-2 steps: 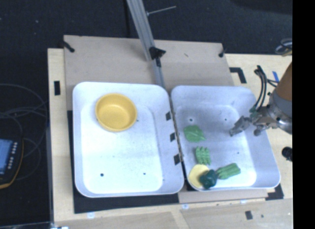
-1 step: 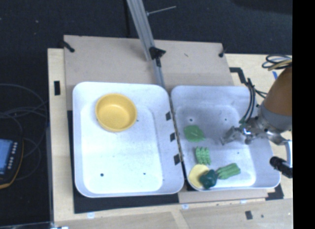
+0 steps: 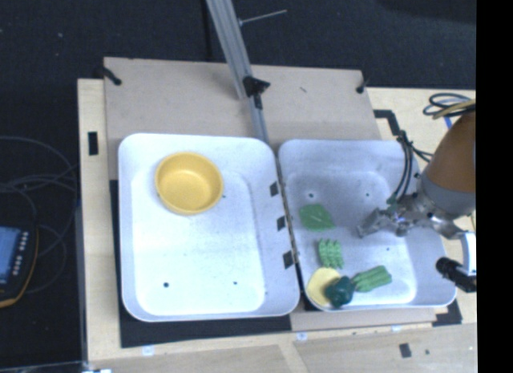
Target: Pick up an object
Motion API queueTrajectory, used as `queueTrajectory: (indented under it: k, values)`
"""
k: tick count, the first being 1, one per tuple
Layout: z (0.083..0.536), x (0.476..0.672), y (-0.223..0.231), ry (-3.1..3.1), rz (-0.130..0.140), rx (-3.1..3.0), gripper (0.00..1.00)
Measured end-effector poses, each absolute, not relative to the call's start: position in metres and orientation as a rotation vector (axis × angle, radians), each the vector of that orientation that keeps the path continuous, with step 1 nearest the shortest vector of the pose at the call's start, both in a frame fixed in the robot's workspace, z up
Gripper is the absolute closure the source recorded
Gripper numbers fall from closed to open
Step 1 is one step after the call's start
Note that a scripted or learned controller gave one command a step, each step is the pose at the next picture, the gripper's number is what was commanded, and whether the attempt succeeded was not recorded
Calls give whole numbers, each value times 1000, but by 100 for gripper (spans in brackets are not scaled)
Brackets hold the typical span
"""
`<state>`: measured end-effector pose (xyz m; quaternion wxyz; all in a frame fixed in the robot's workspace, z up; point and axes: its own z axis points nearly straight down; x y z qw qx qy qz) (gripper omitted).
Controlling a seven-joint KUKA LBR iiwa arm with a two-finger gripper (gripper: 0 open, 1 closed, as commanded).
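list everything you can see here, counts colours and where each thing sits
bins: 2, white, side by side on the bench
bowl: 1, yellow, upper left part of the left bin
leaf-shaped piece: 1, green, middle of the right bin near its left wall
ridged piece: 1, green, right bin, just below the leaf-shaped piece
long piece: 1, green, near the front edge of the right bin
round piece: 1, yellow, front left corner of the right bin
dark object: 1, dark teal, lying on the round piece, touching the long piece
handheld device: 1, dark with a blue screen, far left beside the bench
arm: 1, grey and orange, reaching in from the right
tool: 1, grey, low over the right bin, right of the leaf-shaped piece
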<state>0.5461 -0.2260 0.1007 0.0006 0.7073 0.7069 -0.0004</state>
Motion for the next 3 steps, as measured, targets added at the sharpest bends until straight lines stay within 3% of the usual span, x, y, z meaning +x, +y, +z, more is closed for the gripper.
queueTrajectory:
  k: [1,3]
  values:
    - [112,547,-226,2218,3,2220,100]
    - [200,544,-225,2219,4,2218,100]
